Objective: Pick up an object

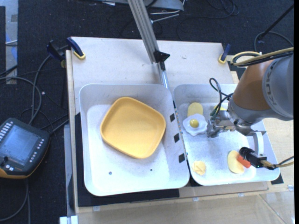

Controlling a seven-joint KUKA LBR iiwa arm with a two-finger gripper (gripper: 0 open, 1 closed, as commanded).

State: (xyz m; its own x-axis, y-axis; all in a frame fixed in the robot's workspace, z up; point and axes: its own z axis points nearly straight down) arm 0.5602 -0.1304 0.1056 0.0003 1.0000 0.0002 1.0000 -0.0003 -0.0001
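Scanning from the left: a teach pendant (18,146) sits off the bench on the dark floor, with cables around it. The bench (117,59) is a pale board with a blue-and-yellow clamp (74,48) at its far-left corner. The left bin (98,176) holds a yellow square plate (133,127), lying flat and roughly centred, a bit toward the far side. A slanted aluminium pole (145,27) comes down from the top and ends at the far edge where the two bins meet. In the right bin (215,171), a pale yellow oval piece (195,108) lies on the far-left side. A toy fried egg (194,124) lies just nearer than it; touching or barely apart, can't tell which. A small yellow lump (199,167) lies by the near-left corner, well apart from the egg. The gripper (213,127) is down in the right bin, just right of the fried egg and close against its edge; contact can't be made out. Can't tell whether the pincer is spread, pressed together or pinching anything. A second clamp (224,54) sits on the bench's far-right corner. Toward the bin's near-right corner lies a round yellow piece (233,161) with a small red piece (241,162) at its right edge. The grey arm (280,85), with its orange band (250,90), comes in from the right above that bin.
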